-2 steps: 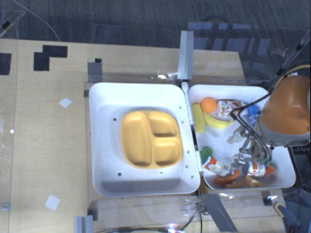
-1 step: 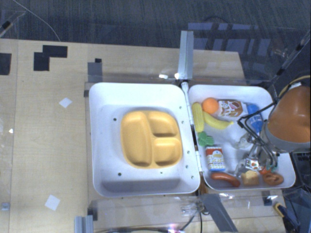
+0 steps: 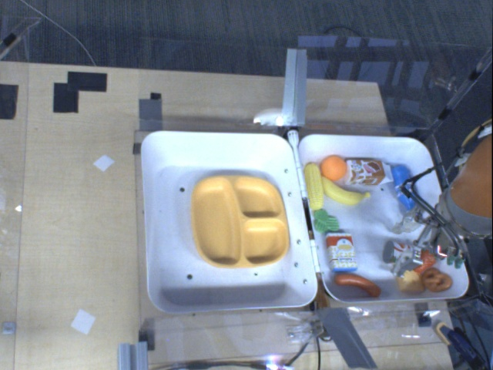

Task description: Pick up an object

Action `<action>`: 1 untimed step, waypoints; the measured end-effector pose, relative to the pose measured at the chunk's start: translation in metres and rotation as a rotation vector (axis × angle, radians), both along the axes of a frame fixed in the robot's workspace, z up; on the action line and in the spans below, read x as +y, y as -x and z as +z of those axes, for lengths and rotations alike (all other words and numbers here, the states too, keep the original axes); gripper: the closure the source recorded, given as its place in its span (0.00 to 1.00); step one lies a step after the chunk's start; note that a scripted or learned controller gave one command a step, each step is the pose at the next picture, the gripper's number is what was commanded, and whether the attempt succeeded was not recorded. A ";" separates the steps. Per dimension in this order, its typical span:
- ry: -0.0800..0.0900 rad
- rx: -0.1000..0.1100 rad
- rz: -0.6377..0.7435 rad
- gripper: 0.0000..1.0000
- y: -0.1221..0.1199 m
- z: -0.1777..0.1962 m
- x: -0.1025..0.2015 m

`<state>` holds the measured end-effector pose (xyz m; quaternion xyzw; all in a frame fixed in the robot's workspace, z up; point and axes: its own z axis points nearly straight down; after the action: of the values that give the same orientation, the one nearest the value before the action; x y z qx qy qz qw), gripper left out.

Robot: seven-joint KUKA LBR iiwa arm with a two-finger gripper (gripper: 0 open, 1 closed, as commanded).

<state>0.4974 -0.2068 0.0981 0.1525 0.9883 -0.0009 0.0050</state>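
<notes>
Two white bins sit side by side on the wooden bench, sharing a middle rim. The left bin [image 3: 166, 230] holds one yellow divided tray [image 3: 237, 220], set near that bin's centre with bare white floor all round it, widest toward the near rim and the far-left corner.

The right bin [image 3: 370, 141] is the crowded one. Taking the shared rim as the landmark: one ear of corn [image 3: 313, 186] lies right along it, pointing from far to near; one green toy [image 3: 326, 222] lies just beside the rim, nearer than the corn. One banana [image 3: 343, 194] touches the corn's side away from the rim, with one orange ball [image 3: 333, 167] just beyond it and one brown-and-white packet [image 3: 365, 172] further from the rim again. One small carton [image 3: 341, 252] stands near the rim, and one red sausage [image 3: 357, 285] lies by the near rim. One pretzel [image 3: 435, 280] sits in the near corner farthest from the shared rim.

The gripper [image 3: 416, 254] hangs low there, just beside the pretzel, with cables around it; whether its jaws are apart or together cannot be told. The open floor in this bin lies mid-way, between the carton and the gripper
</notes>
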 end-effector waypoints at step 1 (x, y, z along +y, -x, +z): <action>-0.005 -0.002 -0.373 0.00 -0.060 0.013 0.002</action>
<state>0.5575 -0.2045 0.1114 0.3332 0.9429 0.0007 0.0052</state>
